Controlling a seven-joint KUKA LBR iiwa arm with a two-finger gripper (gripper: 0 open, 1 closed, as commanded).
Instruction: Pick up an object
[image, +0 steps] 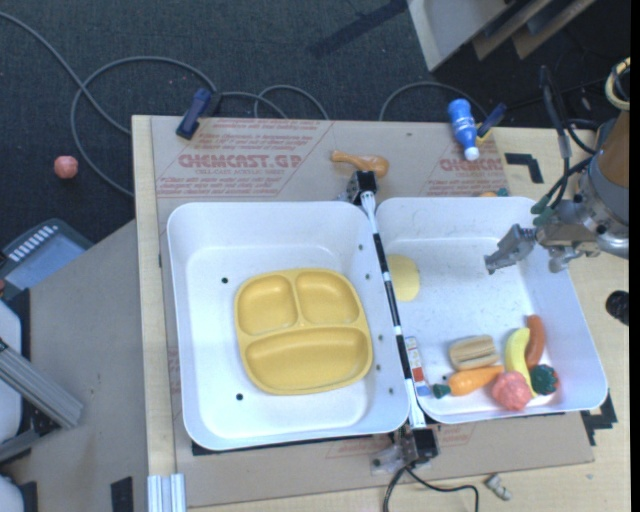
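My gripper hangs over the upper right part of the right bin, open with nothing between its fingers. Below it, in the bin's near right corner, lie a small bread roll, a carrot, a banana, a red-orange sausage, a pink strawberry and a green broccoli piece. A pale yellow round piece rests against the bin's left wall. The gripper touches none of them.
The left bin holds a yellow divided plate. Behind the bins on the board lie a blue-and-white bottle, a tan toy and a blue clamp. Cables run near the arm at the right.
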